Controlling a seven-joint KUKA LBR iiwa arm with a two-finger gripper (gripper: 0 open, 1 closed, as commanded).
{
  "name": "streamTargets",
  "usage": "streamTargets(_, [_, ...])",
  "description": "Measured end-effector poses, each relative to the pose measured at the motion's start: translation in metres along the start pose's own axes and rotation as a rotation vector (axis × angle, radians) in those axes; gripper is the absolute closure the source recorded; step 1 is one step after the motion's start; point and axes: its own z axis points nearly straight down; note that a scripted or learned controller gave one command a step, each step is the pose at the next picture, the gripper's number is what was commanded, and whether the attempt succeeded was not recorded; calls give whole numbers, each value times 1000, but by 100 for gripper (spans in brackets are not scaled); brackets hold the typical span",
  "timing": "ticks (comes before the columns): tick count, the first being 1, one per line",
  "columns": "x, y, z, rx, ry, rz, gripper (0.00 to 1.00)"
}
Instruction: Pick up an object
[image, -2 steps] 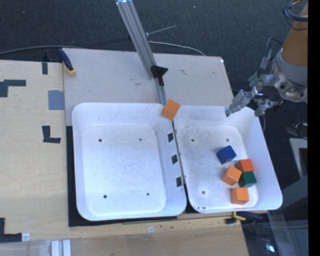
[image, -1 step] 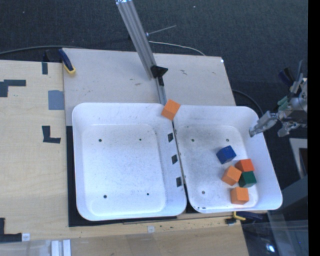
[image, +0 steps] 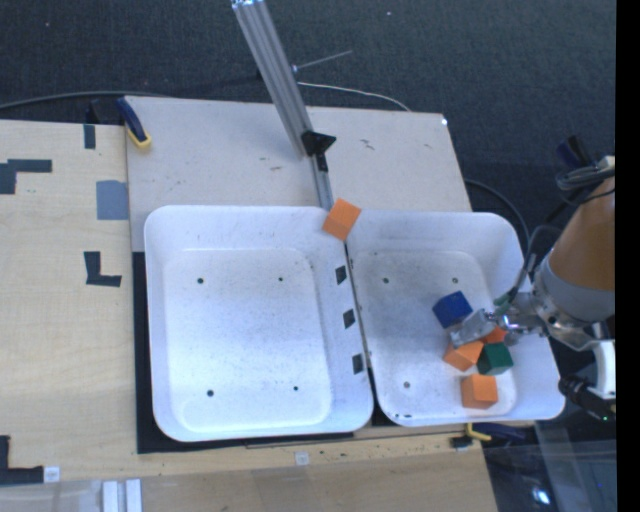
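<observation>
At the far left of the bench, dark tape marks sit on the bare wood; no lettering is legible on them. Left of the right bin (image: 500, 232), the left bin (image: 160, 235) lies alongside it, rims touching. At the right bin's upper left corner an orange block (image: 342, 218) rests on the rim, just below a slanted metal rail (image: 283, 82).

Inside the right bin, toward its right wall, a small cluster: blue cube (image: 451, 306) uppermost, an orange piece (image: 462, 355) below it, green cube (image: 494, 358) just beside that, and a second orange cube (image: 479, 391) nearest the bin's front edge. The gripper (image: 480, 328) reaches in over the right wall and sits low in the cluster, between blue cube and green cube. Whether it is apart or closed cannot be made out at this resolution.

Judgement: approach done, tool at the pile; no object is visibly between the fingers or off the bin floor, so grasp and lift remain.

No brand, label or readable writing anywhere.
</observation>
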Motion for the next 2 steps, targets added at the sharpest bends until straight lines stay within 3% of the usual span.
streamTargets(1, [-16,30,37,-32,-14,-2,0])
streamTargets(2, [-16,30,28,-32,-14,-2,100])
